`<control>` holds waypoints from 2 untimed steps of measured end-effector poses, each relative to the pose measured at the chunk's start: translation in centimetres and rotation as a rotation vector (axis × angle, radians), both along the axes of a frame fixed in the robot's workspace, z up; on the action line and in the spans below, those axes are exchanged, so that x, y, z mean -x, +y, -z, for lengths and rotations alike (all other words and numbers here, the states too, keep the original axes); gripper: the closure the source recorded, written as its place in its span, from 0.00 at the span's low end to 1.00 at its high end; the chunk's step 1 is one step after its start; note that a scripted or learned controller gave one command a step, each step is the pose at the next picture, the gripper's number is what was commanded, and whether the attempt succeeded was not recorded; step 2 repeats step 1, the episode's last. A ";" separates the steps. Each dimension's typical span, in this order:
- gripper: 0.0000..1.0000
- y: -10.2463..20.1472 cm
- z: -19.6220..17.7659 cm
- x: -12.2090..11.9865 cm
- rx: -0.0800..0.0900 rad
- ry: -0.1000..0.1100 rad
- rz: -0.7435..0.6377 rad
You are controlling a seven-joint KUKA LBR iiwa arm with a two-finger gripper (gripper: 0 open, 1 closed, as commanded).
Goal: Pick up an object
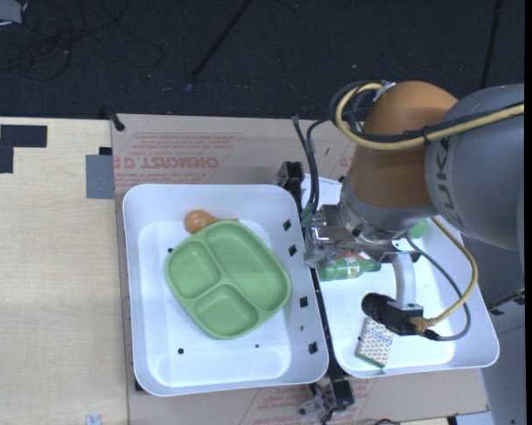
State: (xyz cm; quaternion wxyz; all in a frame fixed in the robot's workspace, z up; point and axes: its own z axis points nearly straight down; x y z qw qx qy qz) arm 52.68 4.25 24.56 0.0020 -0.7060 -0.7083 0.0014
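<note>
Gripper point(336, 259) state cannot tell; green bottle point(347, 269) right under it, light, slick, grab mid-body across its width

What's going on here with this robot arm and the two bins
A grey and orange arm reaches over the right bin, its gripper low beside a green bottle near the bin's left wall. A small patterned packet lies nearer the front. The left bin holds a green divided plate and an orange thing behind it.
</note>
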 end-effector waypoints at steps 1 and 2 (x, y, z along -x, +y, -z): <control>1.00 5.3 -0.4 0.2 -0.001 -0.001 -0.002; 1.00 5.3 -0.4 0.2 -0.001 -0.001 -0.002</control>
